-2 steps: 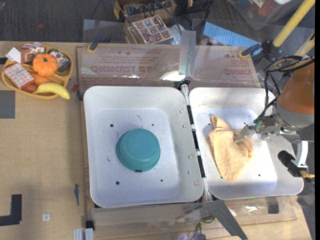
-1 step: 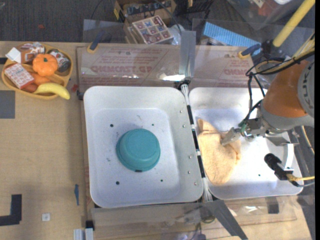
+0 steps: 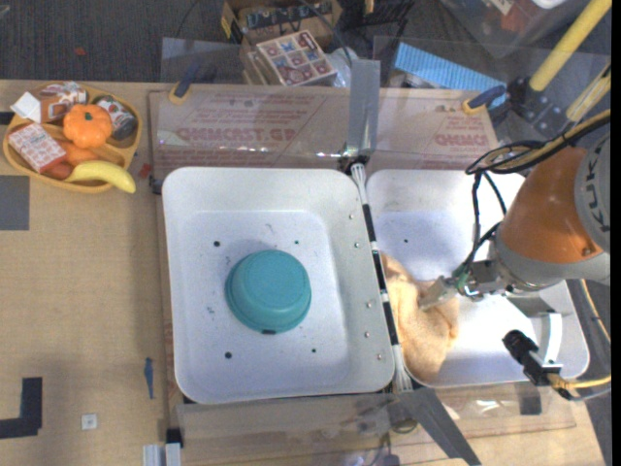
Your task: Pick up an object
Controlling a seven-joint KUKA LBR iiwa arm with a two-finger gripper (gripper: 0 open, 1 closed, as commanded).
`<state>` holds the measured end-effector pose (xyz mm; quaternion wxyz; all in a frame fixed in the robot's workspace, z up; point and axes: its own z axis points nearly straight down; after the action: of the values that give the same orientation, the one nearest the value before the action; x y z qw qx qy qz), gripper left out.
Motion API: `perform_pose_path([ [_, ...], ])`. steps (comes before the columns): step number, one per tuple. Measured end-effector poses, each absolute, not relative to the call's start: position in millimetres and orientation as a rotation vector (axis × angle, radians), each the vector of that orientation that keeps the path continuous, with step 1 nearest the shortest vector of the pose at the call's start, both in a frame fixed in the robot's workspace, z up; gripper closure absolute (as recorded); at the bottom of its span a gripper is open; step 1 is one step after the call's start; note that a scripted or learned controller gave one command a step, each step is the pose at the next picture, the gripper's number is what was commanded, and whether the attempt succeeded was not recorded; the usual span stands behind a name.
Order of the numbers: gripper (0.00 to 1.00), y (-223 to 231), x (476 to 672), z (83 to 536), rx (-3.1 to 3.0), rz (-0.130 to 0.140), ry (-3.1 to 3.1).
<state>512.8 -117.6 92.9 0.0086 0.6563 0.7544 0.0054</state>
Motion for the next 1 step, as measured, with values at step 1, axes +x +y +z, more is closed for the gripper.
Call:
perform_pose_path([
  [1,0.00,-122.8,575.7,92.7,2.258,0.015,2.165],
])
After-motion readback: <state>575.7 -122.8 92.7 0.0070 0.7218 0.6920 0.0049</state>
